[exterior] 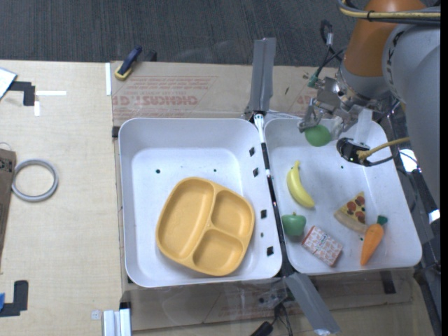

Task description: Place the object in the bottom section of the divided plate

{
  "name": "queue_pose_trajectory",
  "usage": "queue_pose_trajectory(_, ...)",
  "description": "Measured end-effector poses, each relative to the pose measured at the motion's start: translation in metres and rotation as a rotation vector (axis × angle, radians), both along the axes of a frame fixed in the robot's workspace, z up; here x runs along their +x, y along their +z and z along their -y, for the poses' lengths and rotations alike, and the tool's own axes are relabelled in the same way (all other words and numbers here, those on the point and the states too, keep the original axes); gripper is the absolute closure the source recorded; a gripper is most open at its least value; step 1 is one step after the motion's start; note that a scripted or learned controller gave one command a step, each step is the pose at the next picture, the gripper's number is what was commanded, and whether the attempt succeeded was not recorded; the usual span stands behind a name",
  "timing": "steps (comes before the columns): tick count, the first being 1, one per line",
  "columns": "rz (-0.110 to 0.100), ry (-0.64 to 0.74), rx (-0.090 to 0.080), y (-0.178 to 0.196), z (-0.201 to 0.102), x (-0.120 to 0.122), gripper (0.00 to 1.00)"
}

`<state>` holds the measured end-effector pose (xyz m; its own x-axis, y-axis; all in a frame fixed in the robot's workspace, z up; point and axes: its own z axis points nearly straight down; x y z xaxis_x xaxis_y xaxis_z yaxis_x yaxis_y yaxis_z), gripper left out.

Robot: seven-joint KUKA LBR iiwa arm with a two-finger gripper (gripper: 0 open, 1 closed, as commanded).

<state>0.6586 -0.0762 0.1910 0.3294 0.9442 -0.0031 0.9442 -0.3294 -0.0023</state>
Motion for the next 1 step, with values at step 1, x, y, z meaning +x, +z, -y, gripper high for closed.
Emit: queue_pose_trajectory(1,0.0,0.081,0.002,-0.0002,-0.057,-0.0899,1.0)
